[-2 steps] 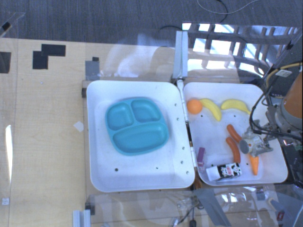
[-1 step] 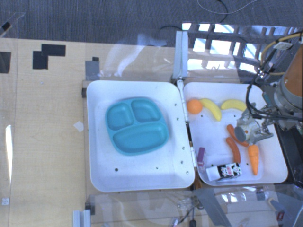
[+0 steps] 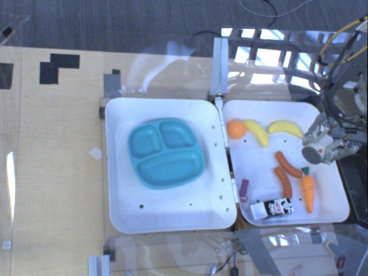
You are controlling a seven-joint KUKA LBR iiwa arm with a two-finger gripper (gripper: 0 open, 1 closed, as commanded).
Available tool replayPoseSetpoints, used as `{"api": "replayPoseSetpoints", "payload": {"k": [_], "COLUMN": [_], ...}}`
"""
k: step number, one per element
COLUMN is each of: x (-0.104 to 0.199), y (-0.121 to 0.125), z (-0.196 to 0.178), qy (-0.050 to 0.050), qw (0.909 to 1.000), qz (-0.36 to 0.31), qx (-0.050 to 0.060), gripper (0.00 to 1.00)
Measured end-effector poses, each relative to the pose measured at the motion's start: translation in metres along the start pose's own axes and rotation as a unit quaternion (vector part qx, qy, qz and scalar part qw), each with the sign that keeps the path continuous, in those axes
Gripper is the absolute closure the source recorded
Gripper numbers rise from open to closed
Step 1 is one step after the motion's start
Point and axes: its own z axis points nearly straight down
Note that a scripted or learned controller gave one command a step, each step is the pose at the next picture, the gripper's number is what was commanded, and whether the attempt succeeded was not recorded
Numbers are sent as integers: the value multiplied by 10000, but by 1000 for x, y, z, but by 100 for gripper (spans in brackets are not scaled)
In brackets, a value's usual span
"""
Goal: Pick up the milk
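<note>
I see the gripper [image 3: 322, 144] w/ nothing held, by the right bin's [image 3: 339, 211] right edge, so milk [image 3: 274, 209] lies untouched at its front edge.

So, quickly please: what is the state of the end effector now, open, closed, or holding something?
End effector: cannot be told if open or closed; it hovers at the right bin's right side, apart from the milk, with nothing seen in it.

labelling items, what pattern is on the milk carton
White with black cow-style patches; the milk carton lies on its side at the right bin's front edge, seen in the camera view.
</note>
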Motion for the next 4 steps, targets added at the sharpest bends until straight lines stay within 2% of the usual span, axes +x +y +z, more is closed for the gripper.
{"api": "replayPoseSetpoints", "payload": {"k": [1,2,3,4], "x": [14,-63,-26,-23], "y": [-26,47,-29,25], "z": [105,98,147,158], "qy": [19,9,20,20], "qw": [9996,9956,9921,9992], "qz": [291,941,1251,395], "qx": [-20,-20,-16,-25], "gripper": [100,100,100,100]}}
